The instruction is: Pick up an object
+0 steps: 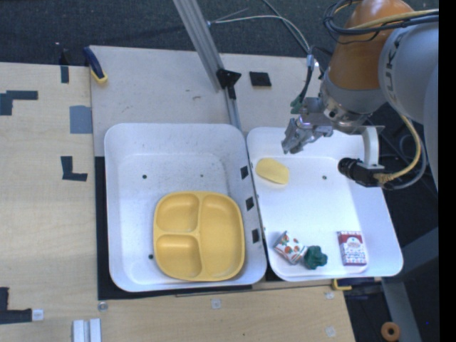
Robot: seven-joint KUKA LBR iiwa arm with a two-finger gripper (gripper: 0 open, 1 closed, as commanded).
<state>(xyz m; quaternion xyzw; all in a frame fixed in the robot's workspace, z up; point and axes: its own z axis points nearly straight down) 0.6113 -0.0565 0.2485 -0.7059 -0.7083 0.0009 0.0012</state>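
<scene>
My two-finger gripper [293, 142] hangs over the right white bin's [370, 212] far left corner, fingers close together, holding nothing. The pale yellow oval soft piece [272, 171] lies just below it, near that bin's left wall.

Two bins sit side by side on the counter [43, 191]: a divided plate [199, 235] in the left bin [121, 148]; a lemon [272, 171] at the right bin's [370, 212] back, a packet [289, 248], a toy [314, 257] and a carton [351, 248] along its front.
</scene>
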